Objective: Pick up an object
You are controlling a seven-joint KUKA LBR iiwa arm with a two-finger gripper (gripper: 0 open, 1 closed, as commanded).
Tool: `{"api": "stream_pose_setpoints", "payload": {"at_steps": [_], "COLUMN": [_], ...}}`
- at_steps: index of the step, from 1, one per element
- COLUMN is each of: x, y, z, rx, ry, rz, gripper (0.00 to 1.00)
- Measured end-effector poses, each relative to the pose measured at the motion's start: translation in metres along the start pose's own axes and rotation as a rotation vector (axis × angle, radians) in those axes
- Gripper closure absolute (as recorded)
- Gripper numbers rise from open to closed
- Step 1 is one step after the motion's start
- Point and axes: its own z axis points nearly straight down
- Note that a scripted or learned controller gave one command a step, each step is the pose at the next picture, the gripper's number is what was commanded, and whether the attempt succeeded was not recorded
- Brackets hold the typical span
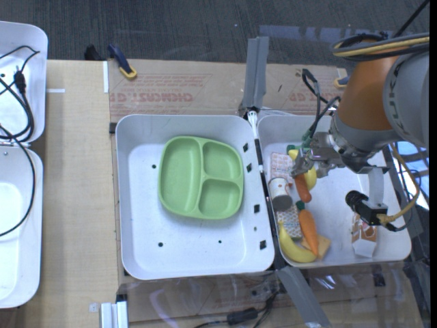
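Observation:
The right bin point(341, 200) holds a heap of toy food along its left side. A banana point(292, 247) lies at the front, with an orange carrot point(308, 229) beside it. Behind them lie a small can point(280, 192) on its side and a pink-and-white packet point(280, 162). My gripper point(304, 169) hangs low over the back of the heap, right above a small yellow piece point(311, 179) and a short orange piece point(302, 190). The wrist hides whatever lies directly under it.
The left bin point(136, 238) holds a green divided plate point(202, 177). A small carton point(364, 238) stands near the right bin's front right corner. The arm's black cable fitting point(360, 204) hangs over the right bin's middle. A grey divider point(255, 80) rises behind the bins.

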Motion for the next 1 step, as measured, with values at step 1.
{"api": "stream_pose_setpoints", "payload": {"at_steps": [1], "x": [-0.0087], "y": [-0.0270], "z": [0.0005], "rx": [0.002], "ry": [0.001], "rz": [-0.202], "gripper": [1.00]}}
